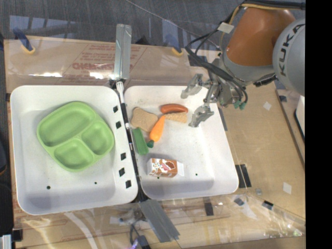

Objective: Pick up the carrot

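Orange carrot (157,129) lies near the right bin's (218,178) left wall, wedged among bread (143,119), sausage (174,108) and green piece (139,141). My gripper (196,101) hovers by the far-right corner, jaws spread and empty, needing a clean approach.

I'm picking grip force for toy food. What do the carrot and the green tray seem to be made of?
The carrot looks like moulded plastic: even orange, smooth, green stub at its lower end. The green tray seems matte hard plastic, one uniform colour with rounded moulded compartments. The view cannot show whether either one is rigid or soft.
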Robot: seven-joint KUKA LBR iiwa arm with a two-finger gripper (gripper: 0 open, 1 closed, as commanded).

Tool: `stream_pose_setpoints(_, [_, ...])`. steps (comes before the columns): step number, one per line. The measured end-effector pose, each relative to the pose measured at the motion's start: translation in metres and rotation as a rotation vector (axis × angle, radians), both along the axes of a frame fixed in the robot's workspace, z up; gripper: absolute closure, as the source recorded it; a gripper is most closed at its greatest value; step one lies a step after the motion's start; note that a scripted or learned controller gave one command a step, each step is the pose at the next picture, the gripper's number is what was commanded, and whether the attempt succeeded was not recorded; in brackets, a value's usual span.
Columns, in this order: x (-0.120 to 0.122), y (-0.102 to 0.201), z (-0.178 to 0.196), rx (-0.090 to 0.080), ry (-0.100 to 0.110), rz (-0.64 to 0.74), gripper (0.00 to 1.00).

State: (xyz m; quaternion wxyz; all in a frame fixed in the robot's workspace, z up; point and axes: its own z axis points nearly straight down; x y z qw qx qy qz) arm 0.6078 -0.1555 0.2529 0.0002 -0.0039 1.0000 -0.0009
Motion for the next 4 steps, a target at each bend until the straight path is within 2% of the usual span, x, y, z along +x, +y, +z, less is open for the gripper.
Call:
stream_pose_setpoints(1, [0.040,0.036,-0.150,0.006,0.006,0.499,0.00])
stream_pose_setpoints(2, [0.044,0.037,-0.133,0.001,-0.005,0.503,1.00])
stream_pose_setpoints(3, [0.030,0.061,-0.157,0.001,-0.005,0.267,1.00])
stream_pose_setpoints(4, [0.019,0.105,-0.057,0.001,-0.008,-0.001,1.00])
